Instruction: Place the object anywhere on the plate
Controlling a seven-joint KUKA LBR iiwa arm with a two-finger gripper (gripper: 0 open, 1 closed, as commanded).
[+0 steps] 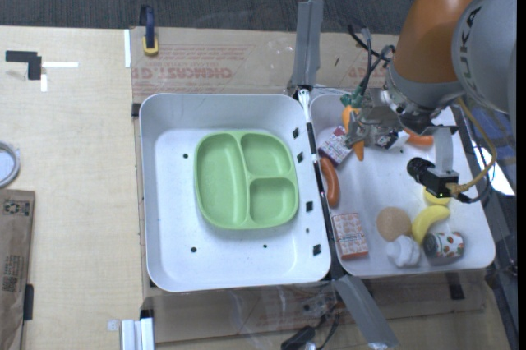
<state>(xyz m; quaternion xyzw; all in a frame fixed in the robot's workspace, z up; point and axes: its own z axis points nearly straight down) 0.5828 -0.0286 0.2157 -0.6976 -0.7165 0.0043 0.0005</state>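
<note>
Early stage: green plate in left bin bare, nothing placed yet. Gripper low over right bin (finger state unclear), objs incl. hot dog unpicked

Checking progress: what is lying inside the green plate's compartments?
Nothing lies in the three compartments of the green plate; all are fully visible. It sits in the left bin.

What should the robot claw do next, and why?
Probably drop straight down and try a grab. The claw hangs over the toys at the back of the right bin, and the green plate in the left bin has nothing on it yet.
</note>
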